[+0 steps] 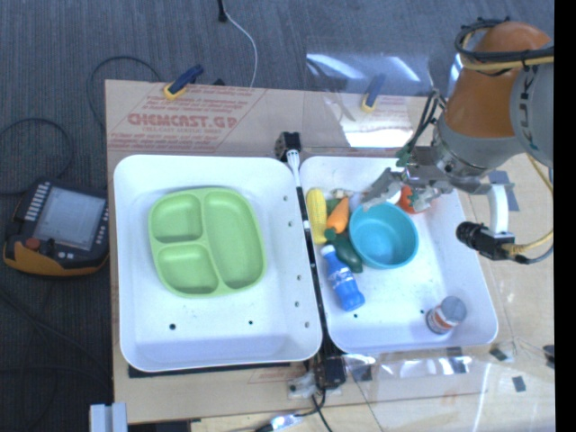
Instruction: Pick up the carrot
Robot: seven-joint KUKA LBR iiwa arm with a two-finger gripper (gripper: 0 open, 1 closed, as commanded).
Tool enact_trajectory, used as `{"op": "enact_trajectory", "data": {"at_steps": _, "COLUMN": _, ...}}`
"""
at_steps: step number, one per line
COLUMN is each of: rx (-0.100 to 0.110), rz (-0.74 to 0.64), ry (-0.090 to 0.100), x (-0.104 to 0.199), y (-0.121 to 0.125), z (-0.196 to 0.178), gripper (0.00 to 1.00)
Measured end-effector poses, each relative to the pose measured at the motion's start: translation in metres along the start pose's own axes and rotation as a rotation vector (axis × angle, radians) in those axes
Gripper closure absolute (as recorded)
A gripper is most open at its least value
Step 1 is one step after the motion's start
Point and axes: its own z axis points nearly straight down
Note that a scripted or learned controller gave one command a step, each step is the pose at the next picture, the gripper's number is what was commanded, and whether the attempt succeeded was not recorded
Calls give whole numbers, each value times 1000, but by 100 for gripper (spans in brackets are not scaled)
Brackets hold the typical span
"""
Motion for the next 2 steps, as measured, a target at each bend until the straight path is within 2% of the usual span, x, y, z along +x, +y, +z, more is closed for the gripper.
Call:
{"op": "enact_trajectory", "data": {"at_steps": 1, "rx": 5, "rz": 26, "ry": 1, "x": 65, "y": 18, "z": 53, "gripper": 0}}
{"op": "enact_trajectory", "data": {"at_steps": 2, "rx": 0, "rz": 313, "ry": -3, "x": 14, "y": 56, "z": 50, "gripper": 0}}
